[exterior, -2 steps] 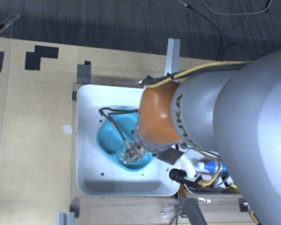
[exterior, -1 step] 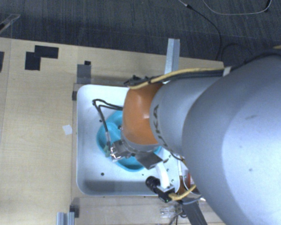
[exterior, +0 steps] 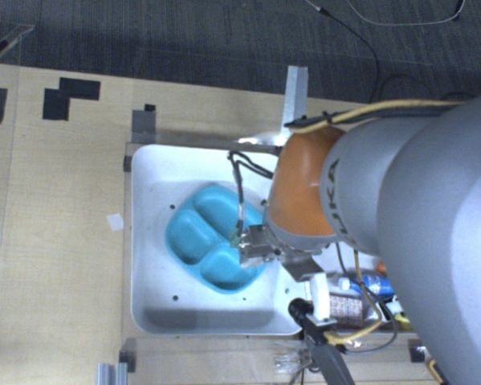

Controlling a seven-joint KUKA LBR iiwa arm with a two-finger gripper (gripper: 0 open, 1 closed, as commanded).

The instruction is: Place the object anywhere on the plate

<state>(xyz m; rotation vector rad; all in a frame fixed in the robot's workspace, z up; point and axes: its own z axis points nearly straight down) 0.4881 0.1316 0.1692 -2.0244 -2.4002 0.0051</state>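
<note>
**Arm hangs over the blue plate; the load cannot be made out**

The arm [exterior: 401, 204] reaches in over the left bin [exterior: 146, 223], and its orange band [exterior: 305, 191] sits just to the right of the blue plate [exterior: 198, 234]. The plate is divided into three sections and lies in the middle of that bin. The tool [exterior: 250, 248] is at the plate's right rim, over the seam between the upper and lower sections. The wrist hides most of it from above, so I cannot tell whether it is released, clenched or carrying anything. The object to be placed is not clearly visible either; if it is carried, it is under the wrist at that rim.

A few cluttered items [exterior: 355, 302] lie beyond the plate's right side, in the neighbouring bin, partly covered by the arm.

In my judgement the step in hand is the set-down. To do it well, the tool should shift a little left from the rim towards the centre of a section, so the load lands on the flat and not on a raised divider. It should come down straight, release low, and then lift clear without dragging the plate.
</note>
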